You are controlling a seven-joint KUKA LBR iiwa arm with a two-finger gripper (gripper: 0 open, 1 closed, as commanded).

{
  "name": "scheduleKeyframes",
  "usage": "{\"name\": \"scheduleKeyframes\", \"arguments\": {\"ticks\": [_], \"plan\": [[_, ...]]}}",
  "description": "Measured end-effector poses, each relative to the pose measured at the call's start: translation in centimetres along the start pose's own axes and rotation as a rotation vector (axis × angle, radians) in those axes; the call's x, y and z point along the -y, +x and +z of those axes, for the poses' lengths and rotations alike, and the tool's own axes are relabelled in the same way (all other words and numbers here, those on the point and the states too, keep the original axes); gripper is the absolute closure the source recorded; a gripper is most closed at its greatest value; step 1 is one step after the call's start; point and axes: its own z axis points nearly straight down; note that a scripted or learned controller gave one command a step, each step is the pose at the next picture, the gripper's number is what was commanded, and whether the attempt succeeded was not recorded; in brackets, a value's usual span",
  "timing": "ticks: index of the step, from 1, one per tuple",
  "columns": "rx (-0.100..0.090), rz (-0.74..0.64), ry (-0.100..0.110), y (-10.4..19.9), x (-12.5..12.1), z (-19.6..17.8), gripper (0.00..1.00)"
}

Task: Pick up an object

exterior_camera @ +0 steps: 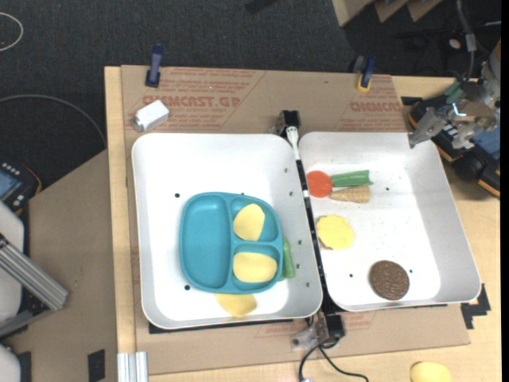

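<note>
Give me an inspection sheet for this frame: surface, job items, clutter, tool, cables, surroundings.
Surface: cardboard-covered bench bearing left bin and right bin.
Job's things: left bin holds teal divided tray with two yellow pieces in its small compartments, and another yellow piece at the tray's near edge. Right bin holds orange disc, green stick, tan cone, yellow disc, brown disc.
Clutter: white block on the cardboard; two blue clamps.
Tool: over the right bin's far right corner, holding nothing visible.
Cables: black cable at near edge.
Surroundings: dark carpet.
</note>
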Motion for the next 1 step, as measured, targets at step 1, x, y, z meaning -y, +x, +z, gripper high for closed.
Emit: {"name": "scheduleKeyframes", "arguments": {"ticks": [1], "plan": [[0.003,-0.003,-0.013,2.63,1.33,-11.11,0.00]]}}
